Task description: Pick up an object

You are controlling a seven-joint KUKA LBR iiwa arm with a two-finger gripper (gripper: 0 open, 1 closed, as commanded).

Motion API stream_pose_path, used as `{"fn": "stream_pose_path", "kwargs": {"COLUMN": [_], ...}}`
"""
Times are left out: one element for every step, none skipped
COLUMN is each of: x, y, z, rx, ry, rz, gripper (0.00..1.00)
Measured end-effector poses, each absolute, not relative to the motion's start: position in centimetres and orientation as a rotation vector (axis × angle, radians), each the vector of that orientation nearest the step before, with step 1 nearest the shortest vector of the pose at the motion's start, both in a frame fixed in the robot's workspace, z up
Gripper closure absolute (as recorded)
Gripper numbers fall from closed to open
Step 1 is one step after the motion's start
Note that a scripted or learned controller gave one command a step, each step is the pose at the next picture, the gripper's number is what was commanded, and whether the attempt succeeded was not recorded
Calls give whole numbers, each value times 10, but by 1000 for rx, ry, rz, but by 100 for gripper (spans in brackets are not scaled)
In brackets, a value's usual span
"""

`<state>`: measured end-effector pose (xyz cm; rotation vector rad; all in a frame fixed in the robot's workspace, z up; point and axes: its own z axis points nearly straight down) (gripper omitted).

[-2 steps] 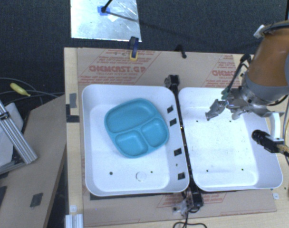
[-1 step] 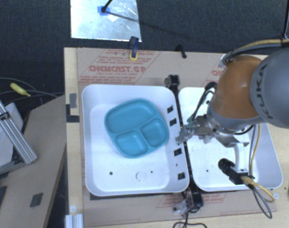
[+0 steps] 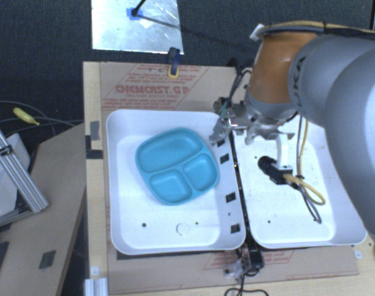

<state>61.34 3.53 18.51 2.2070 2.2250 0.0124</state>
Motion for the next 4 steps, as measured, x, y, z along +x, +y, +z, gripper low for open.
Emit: {"fn": "stream_pose_path", "kwargs": {"x": [600, 635, 576, 547], "y": [24, 44, 80, 115], "z": [295, 207, 210, 343], "rx": [2212, 2214, 2216, 2207], "ry": [2222, 2228, 2229, 2227], "rz": [10, 2, -1, 21], "gripper": [0, 0, 0, 0]}}
